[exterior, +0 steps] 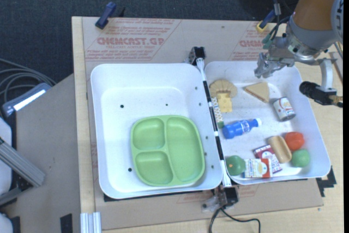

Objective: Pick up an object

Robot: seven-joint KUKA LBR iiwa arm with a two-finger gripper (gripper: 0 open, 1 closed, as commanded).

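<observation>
the arm's gripper [267,67] hangs over the far edge of the right bin [322,142], its fingers pointing down at bare white floor with nothing between them; how far apart they stand i cannot tell. just near of it lies a tan wedge [258,91], with a cookie [222,88] to the left of that and a small can [283,108] to the right. a blue bottle [239,128] lies in the middle of that bin. at the near end sit a hot dog [279,147], a red tomato [295,139], a green ball [300,158], a green apple [235,163] and a carton [258,167]. the left bin [109,95] holds a green divided plate [166,150].
</observation>
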